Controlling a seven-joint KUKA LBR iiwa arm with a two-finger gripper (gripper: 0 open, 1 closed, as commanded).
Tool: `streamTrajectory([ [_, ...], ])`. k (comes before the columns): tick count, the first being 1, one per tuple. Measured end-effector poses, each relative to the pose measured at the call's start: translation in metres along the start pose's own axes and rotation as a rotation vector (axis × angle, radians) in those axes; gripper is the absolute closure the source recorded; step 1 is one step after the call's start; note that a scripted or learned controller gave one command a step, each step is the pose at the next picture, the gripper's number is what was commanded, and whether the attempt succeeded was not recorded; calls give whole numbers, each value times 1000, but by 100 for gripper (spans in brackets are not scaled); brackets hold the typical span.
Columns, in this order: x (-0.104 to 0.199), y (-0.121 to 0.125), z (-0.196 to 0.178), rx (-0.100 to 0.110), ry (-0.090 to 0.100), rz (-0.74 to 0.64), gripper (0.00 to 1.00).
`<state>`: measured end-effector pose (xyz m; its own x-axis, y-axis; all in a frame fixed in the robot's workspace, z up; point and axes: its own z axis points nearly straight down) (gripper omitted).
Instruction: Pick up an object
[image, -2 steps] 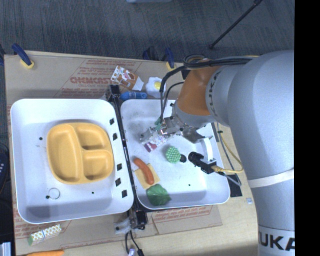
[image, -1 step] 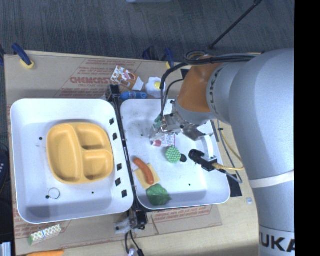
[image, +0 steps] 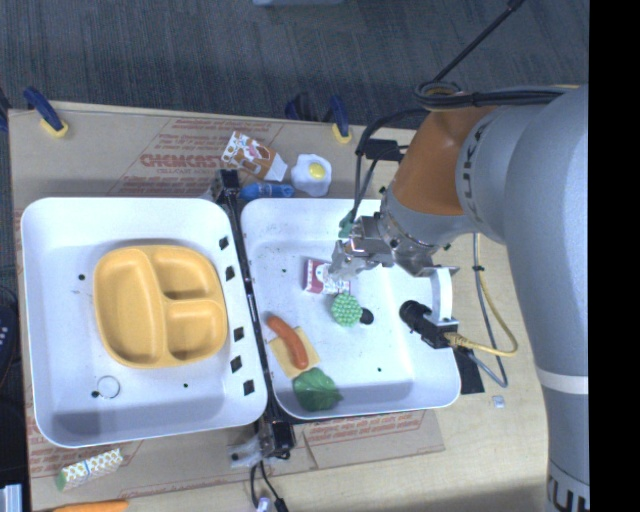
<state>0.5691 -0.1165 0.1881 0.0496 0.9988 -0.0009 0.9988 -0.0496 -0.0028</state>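
My gripper (image: 347, 268) hangs over the middle of the right bin (image: 400, 385), reaching in from the right. Directly under it lie a small red-and-white packet (image: 319, 277) and a green dotted ball (image: 346, 309). I cannot see that either one sits between the fingers. Nearer the front left of the same bin lie an orange-red sausage (image: 288, 340) on a yellow slice (image: 305, 357) and a green leafy piece (image: 317, 389).
A yellow divided tray (image: 160, 302) lies in the left bin (image: 60, 400). Behind the bins on the cardboard are a small printed carton (image: 246, 153), a blue item (image: 267, 190) and a white-and-yellow egg-like piece (image: 312, 172). A wrapped packet (image: 90, 467) lies at front left.
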Motion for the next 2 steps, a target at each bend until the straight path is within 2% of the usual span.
streamTrajectory([
  [1, 0, 0, 0, 0, 0, 0, 0],
  [2, -31, 45, 97, 2, 1, 146, 0],
])
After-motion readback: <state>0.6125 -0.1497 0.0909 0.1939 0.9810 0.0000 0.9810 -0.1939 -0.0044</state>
